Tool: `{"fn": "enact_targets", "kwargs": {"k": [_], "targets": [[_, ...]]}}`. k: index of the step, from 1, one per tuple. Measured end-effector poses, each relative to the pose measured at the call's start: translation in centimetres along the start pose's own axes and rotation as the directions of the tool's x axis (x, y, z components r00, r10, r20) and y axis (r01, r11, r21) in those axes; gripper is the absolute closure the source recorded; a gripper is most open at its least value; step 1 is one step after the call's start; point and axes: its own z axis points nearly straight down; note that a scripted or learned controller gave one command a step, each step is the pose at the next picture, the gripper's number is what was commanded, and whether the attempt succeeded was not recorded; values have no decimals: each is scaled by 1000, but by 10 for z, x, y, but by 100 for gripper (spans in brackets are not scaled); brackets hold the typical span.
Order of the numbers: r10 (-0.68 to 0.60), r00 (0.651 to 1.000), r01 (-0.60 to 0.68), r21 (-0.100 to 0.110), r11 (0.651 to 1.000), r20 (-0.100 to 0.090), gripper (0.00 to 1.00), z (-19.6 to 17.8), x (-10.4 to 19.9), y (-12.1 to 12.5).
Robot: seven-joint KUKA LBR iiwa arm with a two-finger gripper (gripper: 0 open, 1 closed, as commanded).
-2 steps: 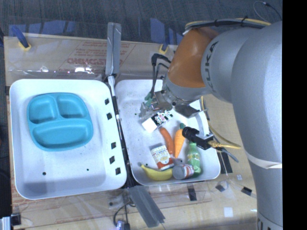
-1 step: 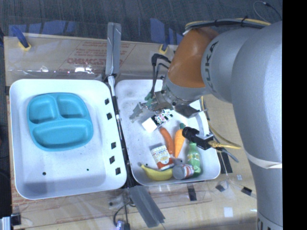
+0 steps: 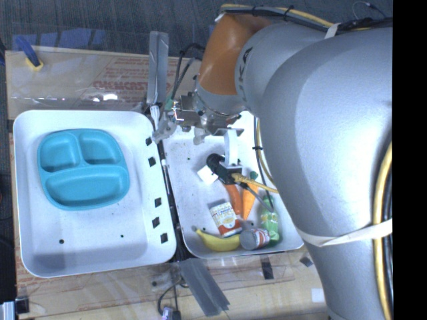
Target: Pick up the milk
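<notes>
The grey arm (image 3: 320,125), nearest the lens, fills the right of the frame, its orange band (image 3: 223,52) at upper centre. The milk (image 3: 225,217), a small carton, lies in the lower part of the right bin (image 3: 183,179), just above a banana (image 3: 217,241) and left of a carrot (image 3: 241,202). The gripper (image 3: 200,127) hangs over that bin's upper end, well apart from the carton; whether it is open or closed cannot be told. A blue divided plate (image 3: 83,169) sits in the left bin (image 3: 80,245).
</notes>
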Motion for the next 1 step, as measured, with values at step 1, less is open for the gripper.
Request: {"fn": "enact_targets", "kwargs": {"k": [1], "targets": [[-176,984,176,-2,984,0,0,-1,24,35]]}}
